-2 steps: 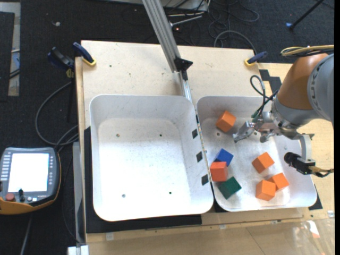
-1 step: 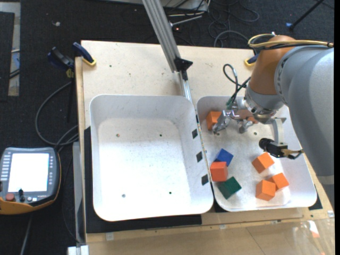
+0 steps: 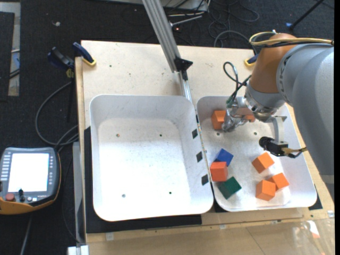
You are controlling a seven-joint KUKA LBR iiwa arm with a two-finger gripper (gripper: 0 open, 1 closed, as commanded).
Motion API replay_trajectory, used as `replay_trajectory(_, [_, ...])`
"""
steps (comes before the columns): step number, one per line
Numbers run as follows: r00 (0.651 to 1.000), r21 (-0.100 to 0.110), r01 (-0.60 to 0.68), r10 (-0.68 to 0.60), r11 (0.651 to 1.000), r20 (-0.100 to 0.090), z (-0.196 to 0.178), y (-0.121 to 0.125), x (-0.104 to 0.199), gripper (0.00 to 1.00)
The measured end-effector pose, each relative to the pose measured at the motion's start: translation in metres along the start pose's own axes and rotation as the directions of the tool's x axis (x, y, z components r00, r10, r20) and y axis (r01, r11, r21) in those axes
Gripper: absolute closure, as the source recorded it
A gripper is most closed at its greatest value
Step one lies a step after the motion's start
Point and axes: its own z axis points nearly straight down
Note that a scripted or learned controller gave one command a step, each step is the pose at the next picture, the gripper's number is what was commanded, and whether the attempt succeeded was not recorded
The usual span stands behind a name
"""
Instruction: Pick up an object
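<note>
Gripper (image 3: 229,122) down beside an orange block (image 3: 218,119) in the right bin (image 3: 297,195).

Whether it grips, I cannot tell. The block sits just left of the tips, touching; a slightly off-centre close could nudge it away.

Left bin (image 3: 141,158) sits beside the right bin (image 3: 303,195) on a tan tabletop (image 3: 133,68). A teach pendant (image 3: 29,179) lies on the floor at far left, blue clamps (image 3: 71,57) grip the tabletop's back-left corner, and cables (image 3: 223,15) tangle up behind.
</note>
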Motion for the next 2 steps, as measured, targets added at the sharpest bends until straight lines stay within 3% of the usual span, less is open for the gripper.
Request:
replay_trajectory(1, [1.000,-0.032,-0.010,0.010,0.999,-0.002,-0.109,-0.066,-0.043,1.00])
replay_trajectory(2, [1.000,-0.033,0.000,0.000,0.999,-0.002,-0.136,-0.001,-0.049,1.00])
